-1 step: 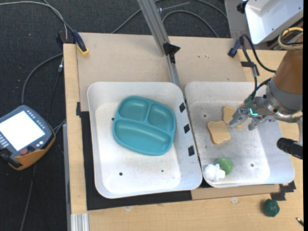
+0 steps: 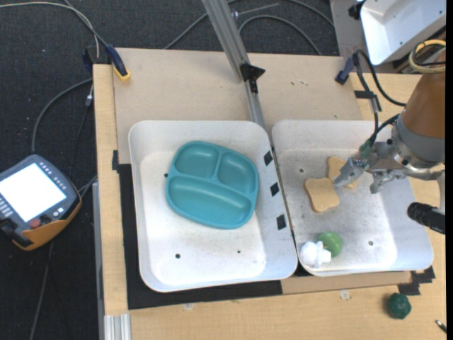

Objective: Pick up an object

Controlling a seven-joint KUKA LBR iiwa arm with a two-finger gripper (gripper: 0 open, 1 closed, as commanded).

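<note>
Single fixed camera, mounted above bench, looking down at slant. Far bench edge toward frame top, near edge toward bottom. Medium range: both white bins fully in frame, left bin and right bin side by side mid-bench. Dark floor past bench's left and far edges. Arm enters from frame right.

Even, bright overhead lighting; white bins slightly washed out, shadows soft and short, focus mildly soft throughout, no strong glare.
</note>
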